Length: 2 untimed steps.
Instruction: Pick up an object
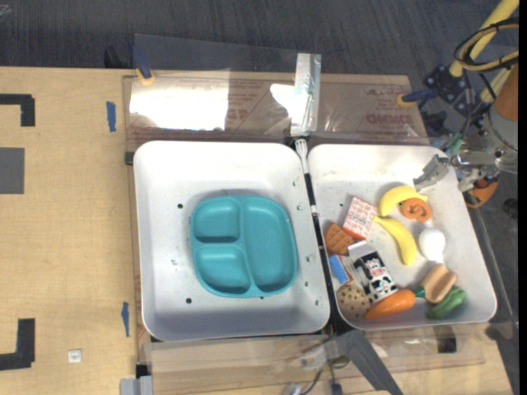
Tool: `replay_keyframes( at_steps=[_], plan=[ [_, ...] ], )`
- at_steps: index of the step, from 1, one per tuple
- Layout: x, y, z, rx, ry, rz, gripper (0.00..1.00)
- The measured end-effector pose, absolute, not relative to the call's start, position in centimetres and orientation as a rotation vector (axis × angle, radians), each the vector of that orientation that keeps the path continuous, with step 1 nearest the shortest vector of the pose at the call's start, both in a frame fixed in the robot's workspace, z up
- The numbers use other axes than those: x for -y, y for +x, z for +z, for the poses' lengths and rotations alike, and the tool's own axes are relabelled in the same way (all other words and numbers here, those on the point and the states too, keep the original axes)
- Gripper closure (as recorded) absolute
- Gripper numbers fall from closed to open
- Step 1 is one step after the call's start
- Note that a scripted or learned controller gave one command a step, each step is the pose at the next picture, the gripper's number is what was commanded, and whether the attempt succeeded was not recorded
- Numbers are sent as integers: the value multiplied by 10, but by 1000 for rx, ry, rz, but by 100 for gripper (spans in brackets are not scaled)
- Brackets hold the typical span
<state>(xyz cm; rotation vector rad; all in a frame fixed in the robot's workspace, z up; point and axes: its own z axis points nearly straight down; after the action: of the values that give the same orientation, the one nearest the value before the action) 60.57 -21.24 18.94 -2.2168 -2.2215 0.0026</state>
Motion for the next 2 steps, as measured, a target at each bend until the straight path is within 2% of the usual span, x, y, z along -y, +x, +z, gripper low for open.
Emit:
replay_keyframes(
  at_steps=[1,2],
  plan=[
    [152,614,100,2080,-2369,-13,0],
    [150,616,109,2084,-2366,-18,100]
  ],
)
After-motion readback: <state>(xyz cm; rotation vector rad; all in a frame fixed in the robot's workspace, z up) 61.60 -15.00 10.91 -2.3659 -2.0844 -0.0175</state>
